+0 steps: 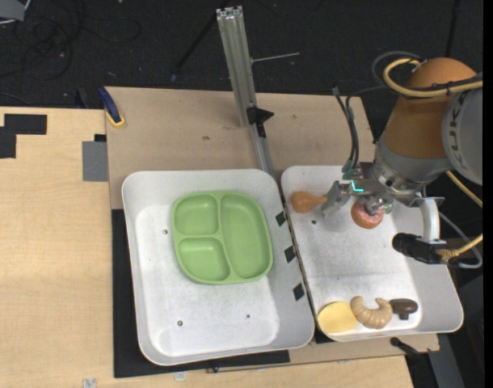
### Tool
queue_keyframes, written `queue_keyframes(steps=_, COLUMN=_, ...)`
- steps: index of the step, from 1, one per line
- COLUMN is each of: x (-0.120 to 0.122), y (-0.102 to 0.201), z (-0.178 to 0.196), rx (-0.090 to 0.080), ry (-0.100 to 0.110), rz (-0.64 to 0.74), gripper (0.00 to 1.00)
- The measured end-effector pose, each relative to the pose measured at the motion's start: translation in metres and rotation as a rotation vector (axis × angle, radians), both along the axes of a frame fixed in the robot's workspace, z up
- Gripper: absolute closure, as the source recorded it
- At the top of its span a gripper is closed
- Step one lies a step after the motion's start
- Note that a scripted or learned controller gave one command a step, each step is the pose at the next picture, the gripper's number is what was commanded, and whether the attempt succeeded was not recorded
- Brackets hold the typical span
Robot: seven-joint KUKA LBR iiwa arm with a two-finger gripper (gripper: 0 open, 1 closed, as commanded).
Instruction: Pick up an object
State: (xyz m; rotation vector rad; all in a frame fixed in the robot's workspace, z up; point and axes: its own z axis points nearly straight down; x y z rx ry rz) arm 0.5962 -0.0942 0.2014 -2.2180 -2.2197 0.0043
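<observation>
Now my gripper (361, 202) hangs low over the far end of the right bin (356, 257), and I cannot tell how it is set. A pink piece (366, 215) lies just under it, an orange piece (304, 201) near its left. A yellow piece (336, 317), a tan curl (372, 312) and a brown piece (403, 306) lie along the near wall. A green tray (223, 238) sits in the left bin (206, 330).

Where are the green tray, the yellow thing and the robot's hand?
Green tray (248, 234): camera view, its large right compartment.
Yellow thing (337, 318): camera view, its middle.
Hand (361, 200): camera view, midway between its fingertips.
</observation>
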Motion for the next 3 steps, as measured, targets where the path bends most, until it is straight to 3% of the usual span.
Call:
queue_keyframes(steps=1, x=0.001, y=0.000, z=0.001, rx=0.000, ry=-0.003, rz=0.000, gripper=0.00)
queue_keyframes(steps=2, x=0.000, y=0.000, z=-0.063, rx=0.000, ry=0.005, rz=-0.001, gripper=0.00)
queue_keyframes(steps=3, x=0.002, y=0.000, z=-0.100, rx=-0.001, ry=-0.008, rz=-0.002, gripper=0.00)
